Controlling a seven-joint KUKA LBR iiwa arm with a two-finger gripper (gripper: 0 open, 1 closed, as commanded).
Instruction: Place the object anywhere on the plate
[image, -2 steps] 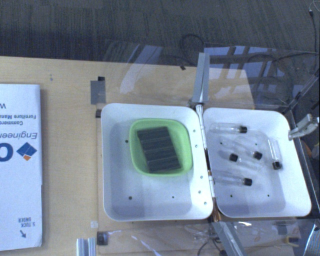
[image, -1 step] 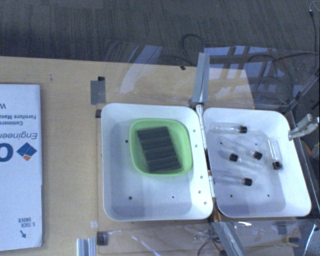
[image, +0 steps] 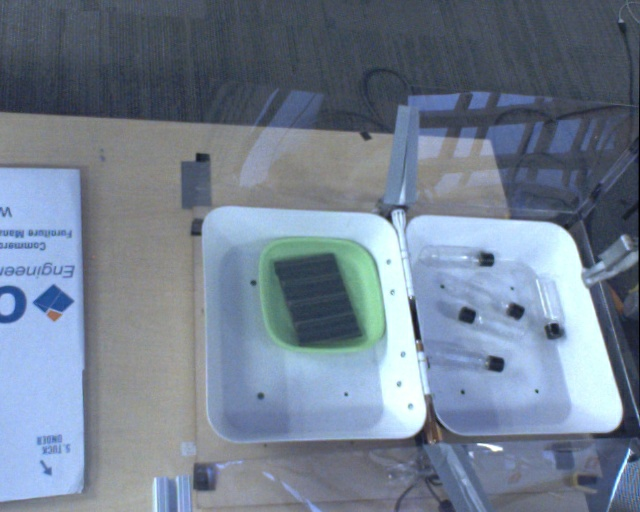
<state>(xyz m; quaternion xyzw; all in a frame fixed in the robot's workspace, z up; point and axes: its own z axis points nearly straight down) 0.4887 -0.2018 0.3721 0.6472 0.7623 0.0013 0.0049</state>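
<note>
A green square plate (image: 372, 292) sits in the left white bin (image: 225, 380). A dark grey ridged block (image: 318, 298) lies flat on the plate, close to its middle. In the right white bin (image: 590, 400) lie several clear tubes with black caps, among them one at the back (image: 455, 258), one at the right (image: 548, 300) and one at the front (image: 465, 357). A pale grey part of my gripper (image: 608, 265) pokes in at the right edge, above the right bin's right rim and apart from every tube.
A narrow ridge (image: 408, 300) where the two rims meet separates the bins. A white printed sheet (image: 40, 330) lies on the wooden bench at far left. Cables and clear plastic lie along the bench's front edge (image: 420, 480).
</note>
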